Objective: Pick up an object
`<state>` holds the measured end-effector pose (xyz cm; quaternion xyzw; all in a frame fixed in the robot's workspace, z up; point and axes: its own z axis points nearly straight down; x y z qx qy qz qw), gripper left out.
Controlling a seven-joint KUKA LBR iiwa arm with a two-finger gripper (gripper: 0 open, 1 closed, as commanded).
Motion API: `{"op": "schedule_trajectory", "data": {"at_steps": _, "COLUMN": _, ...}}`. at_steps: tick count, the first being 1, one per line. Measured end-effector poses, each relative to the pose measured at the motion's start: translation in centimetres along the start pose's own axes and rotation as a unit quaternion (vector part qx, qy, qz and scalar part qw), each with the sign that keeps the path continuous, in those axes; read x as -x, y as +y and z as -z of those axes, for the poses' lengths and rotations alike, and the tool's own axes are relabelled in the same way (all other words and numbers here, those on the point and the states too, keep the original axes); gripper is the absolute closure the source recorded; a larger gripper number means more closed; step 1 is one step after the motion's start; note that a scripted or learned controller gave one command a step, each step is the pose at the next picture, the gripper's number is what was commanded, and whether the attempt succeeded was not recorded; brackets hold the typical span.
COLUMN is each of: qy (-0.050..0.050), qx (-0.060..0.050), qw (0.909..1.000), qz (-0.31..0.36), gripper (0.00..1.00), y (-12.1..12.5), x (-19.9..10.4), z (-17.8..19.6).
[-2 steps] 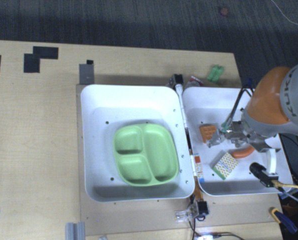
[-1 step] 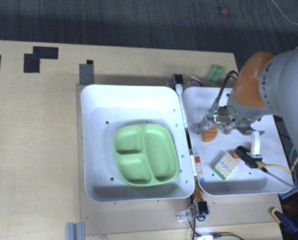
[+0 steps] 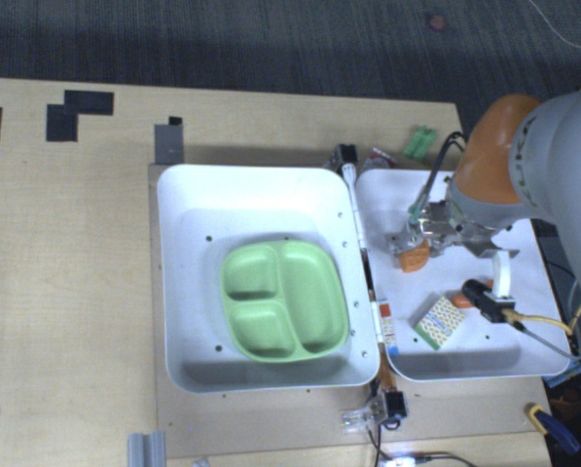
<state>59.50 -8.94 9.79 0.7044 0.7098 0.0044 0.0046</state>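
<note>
Claw (image 3: 414, 240) sits just over orange object (image 3: 415, 258); contact unclear.

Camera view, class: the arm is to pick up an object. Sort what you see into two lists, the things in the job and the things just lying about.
In the job:
gripper
orange object, close by the gripper
right bin

Lying about:
green divided tray in the left bin
patterned packet, apart from the gripper
green item on the bench

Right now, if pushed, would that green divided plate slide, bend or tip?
The green plate looks like moulded plastic, so probably stiff and light. Lying flat and wide in the left bin, it likely slides rather than tips.
</note>
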Motion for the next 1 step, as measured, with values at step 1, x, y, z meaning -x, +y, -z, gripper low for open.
{"op": "schedule_trajectory", "data": {"at_steps": 1, "qy": 0.001, "qx": -0.004, "qw": 1.0000, "qz": -0.001, "gripper": 1.00, "y": -7.33, "x": -3.66, "z": 8.80}}
